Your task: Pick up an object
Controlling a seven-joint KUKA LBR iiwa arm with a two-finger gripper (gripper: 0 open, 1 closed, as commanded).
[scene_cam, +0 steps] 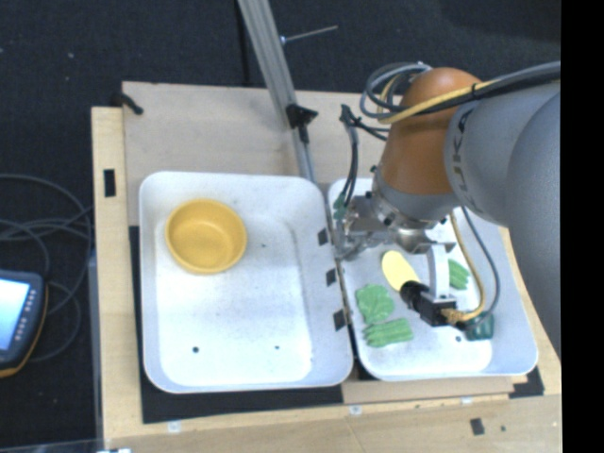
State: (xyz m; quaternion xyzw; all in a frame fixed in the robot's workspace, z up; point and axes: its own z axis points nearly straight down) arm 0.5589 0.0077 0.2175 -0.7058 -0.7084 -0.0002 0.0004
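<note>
Lying lower right of centre in the frame, the green piece (375, 300) looks light and soft, probably best pinched across its narrow width. A yellow piece (398, 269) sits just above it. The gripper (347, 234) hangs up-left by the wall of the right bin (510, 347); whether it is spread or closed cannot be told. The left bin (236, 347) holds a bowl (207, 235)

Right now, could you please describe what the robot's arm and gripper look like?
The arm is a thick, rounded grey body with a glossy orange band above the wrist. Pale grey cables loop over that band. The gripper below is a compact silvery metal unit.
</note>
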